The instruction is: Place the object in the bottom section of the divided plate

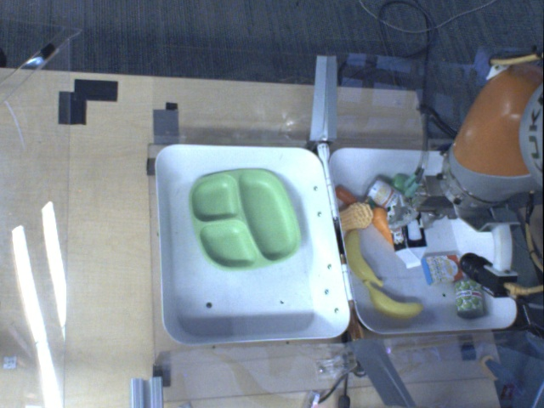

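In the left bin (174,253), green divided plate (246,218) (three sections).

Banana (378,283) — right bin (501,317), small jar (468,299) near its corner, black cable (416,15) beyond

Light wooden desk (93,228) carrying two shallow white bins side by side, the left bin (246,317) and the right bin (501,313) touching along a shared edge, with black tape patches (85,99) near its far left corner.
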